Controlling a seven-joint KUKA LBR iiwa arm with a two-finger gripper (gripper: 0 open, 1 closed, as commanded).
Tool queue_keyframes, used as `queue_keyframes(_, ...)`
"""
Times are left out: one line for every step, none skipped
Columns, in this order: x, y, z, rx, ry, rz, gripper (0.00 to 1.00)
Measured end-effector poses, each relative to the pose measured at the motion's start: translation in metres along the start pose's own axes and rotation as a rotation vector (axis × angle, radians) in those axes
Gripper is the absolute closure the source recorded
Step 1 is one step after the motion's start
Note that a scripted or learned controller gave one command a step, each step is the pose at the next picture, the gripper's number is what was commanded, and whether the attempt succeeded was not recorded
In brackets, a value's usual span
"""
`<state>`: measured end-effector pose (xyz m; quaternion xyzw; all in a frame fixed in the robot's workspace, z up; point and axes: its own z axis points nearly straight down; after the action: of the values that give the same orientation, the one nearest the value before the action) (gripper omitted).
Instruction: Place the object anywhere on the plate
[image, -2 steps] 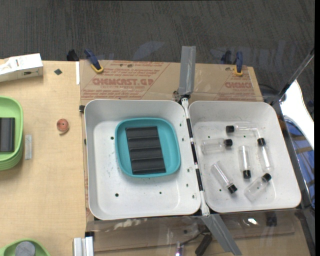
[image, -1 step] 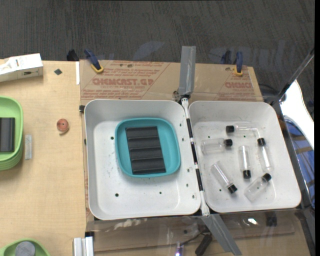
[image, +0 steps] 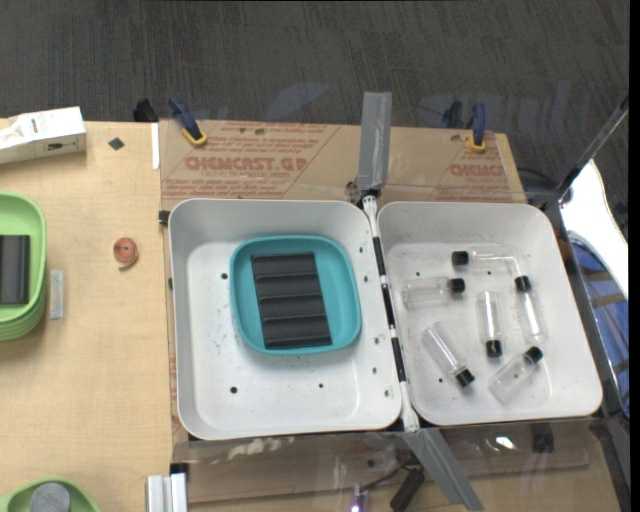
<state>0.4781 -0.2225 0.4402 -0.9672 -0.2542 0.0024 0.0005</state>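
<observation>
A teal square plate (image: 296, 295) lies in the left white bin (image: 200, 330), with a black ribbed insert (image: 290, 298) on it. In the right white bin (image: 570, 395) lie several clear vials with black caps, among them one (image: 447, 355) near the middle, one (image: 490, 320) upright in the picture, one (image: 526, 307) to its right and one (image: 516, 372) at the lower right. Another vial (image: 485, 260) lies along the far side.
A grey divider bar (image: 375, 140) stands behind the seam between the bins. On the wooden bench to the left sit a green tray (image: 25, 265), a small round red piece (image: 124, 250) and a white box (image: 40, 132). Blue clamps (image: 185, 120) hold the cardboard backing.
</observation>
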Motion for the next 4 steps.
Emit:
queue_keyframes(0.0002,-0.0002,-0.0001,0.0,0.0,0.081,0.0)
queue_keyframes(0.0003,-0.0002,-0.0003,-0.001,0.0,0.163,0.0)
queue_keyframes(0.0003,-0.0002,-0.0003,-0.001,0.0,0.246,0.0)
queue_keyframes(0.0003,-0.0002,-0.0005,-0.001,0.001,0.31,0.0)
